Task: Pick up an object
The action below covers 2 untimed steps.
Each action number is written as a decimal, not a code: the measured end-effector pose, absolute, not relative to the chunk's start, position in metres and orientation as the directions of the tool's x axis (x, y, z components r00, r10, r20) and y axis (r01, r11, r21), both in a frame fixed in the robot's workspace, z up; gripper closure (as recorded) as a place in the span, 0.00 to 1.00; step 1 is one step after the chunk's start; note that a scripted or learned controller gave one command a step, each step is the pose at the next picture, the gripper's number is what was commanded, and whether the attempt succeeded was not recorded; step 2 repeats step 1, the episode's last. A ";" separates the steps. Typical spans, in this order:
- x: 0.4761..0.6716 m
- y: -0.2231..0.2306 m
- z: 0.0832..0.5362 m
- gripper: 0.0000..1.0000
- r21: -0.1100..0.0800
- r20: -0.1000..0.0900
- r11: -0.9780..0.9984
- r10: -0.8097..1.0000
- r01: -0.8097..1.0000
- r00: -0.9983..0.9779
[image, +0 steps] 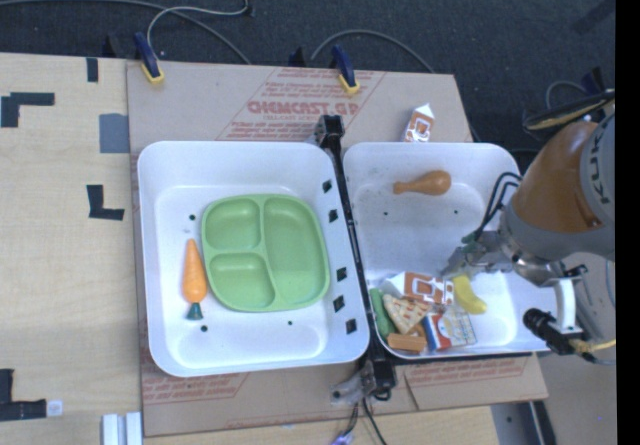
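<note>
My gripper hangs low over the right bin, at its right side, just above a heap of toy food. The heap lies along the bin's near edge: a yellow banana, a white and orange carton, a pizza slice, a flat printed box and something green. A brown drumstick lies alone toward the far side of that bin. The gripper's tip stands right beside the banana and the carton. Nothing visibly hangs from it.
The left bin holds a green divided plate and an orange carrot to the plate's left. A small carton stands on the cardboard behind the right bin. The arm's grey and orange body overhangs the right bin's right wall.
</note>
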<state>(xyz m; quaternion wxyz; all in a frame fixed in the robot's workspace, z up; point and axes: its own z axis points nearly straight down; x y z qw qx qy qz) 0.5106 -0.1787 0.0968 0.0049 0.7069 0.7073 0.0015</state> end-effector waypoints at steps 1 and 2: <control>0.522 -0.100 0.171 1.00 0.000 0.001 0.002 1.000 1.000 -0.002; 0.522 -0.100 0.171 1.00 0.000 0.001 0.002 1.000 1.000 -0.002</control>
